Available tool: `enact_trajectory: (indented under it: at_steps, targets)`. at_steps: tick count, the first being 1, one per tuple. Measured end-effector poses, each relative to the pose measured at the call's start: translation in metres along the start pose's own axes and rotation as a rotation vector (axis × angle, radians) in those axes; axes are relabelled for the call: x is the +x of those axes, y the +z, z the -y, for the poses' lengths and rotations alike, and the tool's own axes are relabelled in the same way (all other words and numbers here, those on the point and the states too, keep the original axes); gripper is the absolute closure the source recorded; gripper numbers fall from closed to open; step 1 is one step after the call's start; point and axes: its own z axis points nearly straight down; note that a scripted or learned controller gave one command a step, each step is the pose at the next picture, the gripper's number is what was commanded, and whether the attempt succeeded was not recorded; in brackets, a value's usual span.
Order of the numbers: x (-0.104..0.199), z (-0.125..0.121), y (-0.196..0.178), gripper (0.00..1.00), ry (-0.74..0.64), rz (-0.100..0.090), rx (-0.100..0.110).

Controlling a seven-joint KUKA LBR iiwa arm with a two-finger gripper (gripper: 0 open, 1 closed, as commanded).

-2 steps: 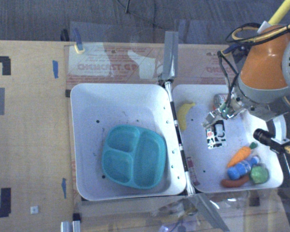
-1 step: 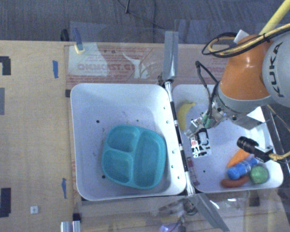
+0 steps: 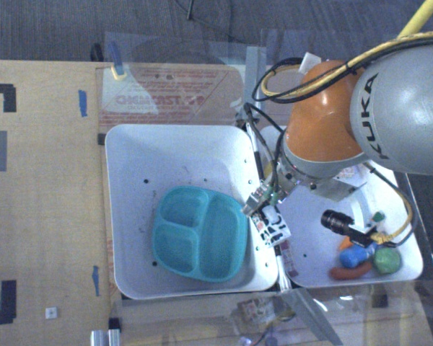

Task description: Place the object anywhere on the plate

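1. The task doesn't name the object. The candidates are three small things bunched in the near right corner of the right bin (image 3: pixel 310 262): a blue piece (image 3: pixel 356 255), a green ball (image 3: pixel 387 260) and an orange piece (image 3: pixel 344 272). They touch or nearly touch.
2. The orange piece is the only long one. Its axis runs roughly left-right in the view with a slight tilt.
3. We see nothing lying on the plate (image 3: pixel 200 233). The teal divided plate sits in the near half of the left bin (image 3: pixel 173 143), its right rim close to the wall the bins share.
4. The claw (image 3: pixel 260 204) hangs over that shared wall, just beside the plate's right rim and well apart from the three things.
5. Claw state: we cannot tell if it is apart, together or clamped on anything, because the wrist blocks the view.
6. A white tag with black print (image 3: pixel 275 229) sits just below the claw. We can't tell whether it is robot hardware or a loose thing.
7. Key relation: the plate lies left of the claw, and the candidates lie right of it and nearer the bin's front edge.
8. Our read: if the claw carries nothing, the next move goes away from the plate. If it is loaded, a short shift left puts it over the plate.
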Motion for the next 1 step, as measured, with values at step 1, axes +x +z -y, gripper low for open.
enact_trajectory:
  at_steps: [1]
  targets:
    - [-0.0006, 0.0005, 0.0002, 0.00, 0.002, 0.000, 0.000]
